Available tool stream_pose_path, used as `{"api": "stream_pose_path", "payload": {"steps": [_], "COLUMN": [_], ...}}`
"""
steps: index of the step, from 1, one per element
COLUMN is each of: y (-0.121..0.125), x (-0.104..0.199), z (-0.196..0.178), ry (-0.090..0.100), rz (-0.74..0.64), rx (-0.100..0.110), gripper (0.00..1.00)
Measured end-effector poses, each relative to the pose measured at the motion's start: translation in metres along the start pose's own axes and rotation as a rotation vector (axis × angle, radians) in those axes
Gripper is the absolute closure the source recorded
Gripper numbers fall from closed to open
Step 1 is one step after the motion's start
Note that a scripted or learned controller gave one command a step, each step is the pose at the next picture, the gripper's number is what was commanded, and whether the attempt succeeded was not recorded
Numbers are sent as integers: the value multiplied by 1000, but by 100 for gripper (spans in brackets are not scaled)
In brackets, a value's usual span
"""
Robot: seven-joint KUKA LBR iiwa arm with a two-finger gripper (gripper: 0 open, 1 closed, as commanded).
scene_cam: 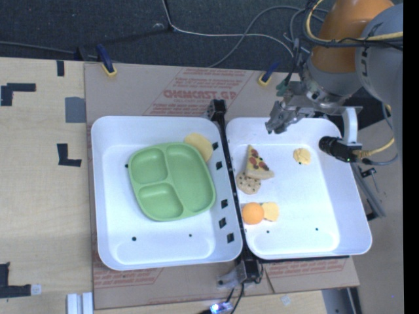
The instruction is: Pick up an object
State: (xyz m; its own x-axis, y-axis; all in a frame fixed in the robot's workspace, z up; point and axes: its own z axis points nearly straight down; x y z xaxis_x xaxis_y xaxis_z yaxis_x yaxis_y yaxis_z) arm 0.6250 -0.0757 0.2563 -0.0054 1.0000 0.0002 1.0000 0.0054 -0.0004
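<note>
two white bins sit side by side on the desk (39, 175). the left bin (105, 241) holds a green divided plate (171, 181), with a pale yellow item (200, 144) just beyond its far right corner, against the divider. the right bin (340, 234) holds a pizza slice (256, 163) touching a round cookie (249, 184) on its near side, an orange ball (253, 214) touching a small yellow piece (270, 211), and a small yellow item (302, 156) lying apart toward the right wall. the gripper (280, 122) hangs over the far edge of the right bin, beyond the pizza slice, nothing between its fingers; whether they are spread cannot be told. cables cross the dark floor beyond the desk.
</note>
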Motion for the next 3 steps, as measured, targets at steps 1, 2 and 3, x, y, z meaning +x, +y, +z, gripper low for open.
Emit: {"api": "stream_pose_path", "payload": {"steps": [1, 2, 3], "y": [2, 8, 16], "x": [63, 125, 173], "z": [10, 20, 21], "ry": [0, 0, 0], "rz": [-1, -1, 1], "rx": [1, 1, 1], "gripper": [100, 100, 100]}}
